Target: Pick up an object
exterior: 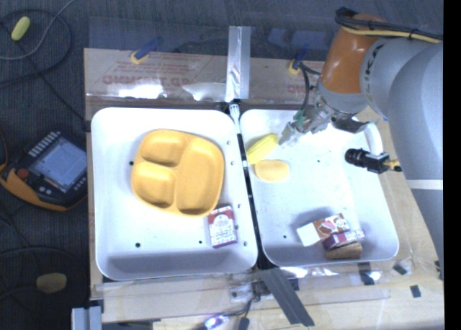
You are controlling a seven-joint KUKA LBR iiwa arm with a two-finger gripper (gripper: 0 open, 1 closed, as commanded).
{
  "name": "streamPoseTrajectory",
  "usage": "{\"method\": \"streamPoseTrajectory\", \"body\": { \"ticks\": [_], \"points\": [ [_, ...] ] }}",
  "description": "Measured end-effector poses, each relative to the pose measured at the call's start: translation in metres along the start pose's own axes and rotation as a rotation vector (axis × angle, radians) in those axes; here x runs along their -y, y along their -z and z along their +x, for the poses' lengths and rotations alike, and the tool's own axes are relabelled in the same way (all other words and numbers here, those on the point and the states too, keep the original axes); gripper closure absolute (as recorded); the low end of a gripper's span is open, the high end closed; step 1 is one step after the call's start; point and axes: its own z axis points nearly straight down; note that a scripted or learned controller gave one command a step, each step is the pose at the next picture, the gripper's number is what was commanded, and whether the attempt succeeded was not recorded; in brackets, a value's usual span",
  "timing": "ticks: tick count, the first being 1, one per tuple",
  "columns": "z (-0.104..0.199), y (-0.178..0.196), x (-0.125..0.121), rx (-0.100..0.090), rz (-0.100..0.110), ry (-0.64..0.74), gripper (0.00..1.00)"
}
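In the right bin, a yellow corn-like piece lies against the left wall, and a pale yellow oval piece sits just below it. A small white and red packet rests near the front, touching a brown block. My gripper hangs low over the back of the right bin, just to the right of the corn-like piece. I see nothing held in it. The grey arm with its orange band comes in from the upper right.
The left bin holds a yellow divided plate and a small red box near its front right corner. A black fitting sticks out over the right bin's right side. A handheld pendant lies on the floor to the left.
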Motion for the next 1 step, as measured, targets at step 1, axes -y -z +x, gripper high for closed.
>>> {"method": "streamPoseTrajectory", "body": {
  "ticks": [1],
  "points": [
    [0.0, -0.0001, 0.0001, 0.0, 0.0, 0.0, 0.0]
  ]
}}
